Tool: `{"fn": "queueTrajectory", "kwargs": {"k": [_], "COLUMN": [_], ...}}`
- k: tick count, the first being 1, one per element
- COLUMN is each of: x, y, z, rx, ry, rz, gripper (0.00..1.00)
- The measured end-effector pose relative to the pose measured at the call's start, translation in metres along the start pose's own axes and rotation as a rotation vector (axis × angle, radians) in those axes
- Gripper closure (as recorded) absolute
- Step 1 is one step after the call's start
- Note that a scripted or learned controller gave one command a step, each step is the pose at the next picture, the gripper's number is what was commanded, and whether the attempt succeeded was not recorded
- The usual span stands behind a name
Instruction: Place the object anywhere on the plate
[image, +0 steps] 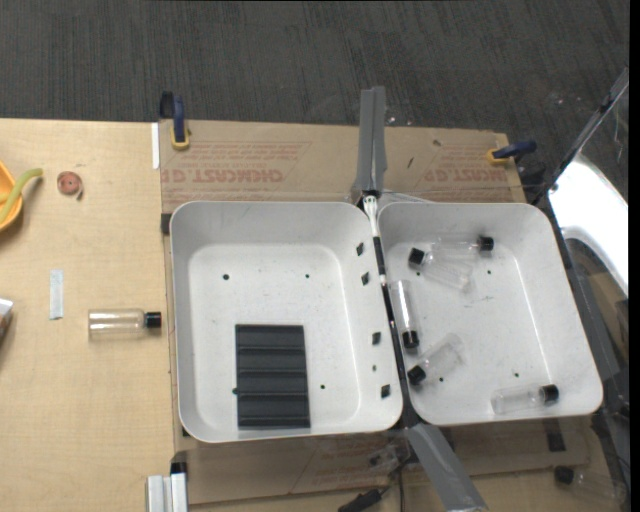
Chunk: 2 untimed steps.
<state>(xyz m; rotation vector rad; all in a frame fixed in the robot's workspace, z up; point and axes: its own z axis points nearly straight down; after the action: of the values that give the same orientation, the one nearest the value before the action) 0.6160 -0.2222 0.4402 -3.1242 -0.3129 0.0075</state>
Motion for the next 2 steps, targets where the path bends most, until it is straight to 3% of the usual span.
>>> {"fn": "queueTrajectory", "kwargs": {"k": [1,2], "x": [0.044,0.022], "y": [-0.030,0.005], "z": [0.001,0.001], "rx": [-0.001,0.000], "ry": [0.000,-0.001], "rz": [-0.001,-0.001], "gripper": [0.00,0.00]}}
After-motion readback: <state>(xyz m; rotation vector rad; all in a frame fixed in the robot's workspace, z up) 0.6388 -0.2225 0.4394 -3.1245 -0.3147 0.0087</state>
